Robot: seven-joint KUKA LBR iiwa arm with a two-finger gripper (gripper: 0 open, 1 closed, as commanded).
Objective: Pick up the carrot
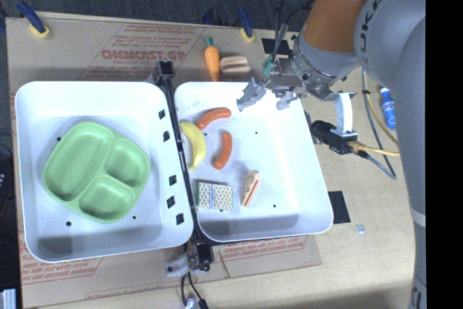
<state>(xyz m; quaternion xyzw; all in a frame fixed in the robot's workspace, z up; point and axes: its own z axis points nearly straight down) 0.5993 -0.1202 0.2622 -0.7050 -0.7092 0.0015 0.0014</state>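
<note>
One carrot (211, 60) lies on the desk (130, 47) behind the right bin (307, 177), beside a bun (234, 66). The end effector (265, 99), spread wide and holding nothing, hovers over the bin's far edge near two sausages (214, 116).

Pale wooden counter (365, 257), spread with printed cardboard sheet (145, 47). On the sheet: two white bins (29, 155) side by side. Behind the right bin, outside it: carrot (211, 60) just beside a small bun (234, 66). Blue clamps (32, 18) at far edge.
</note>
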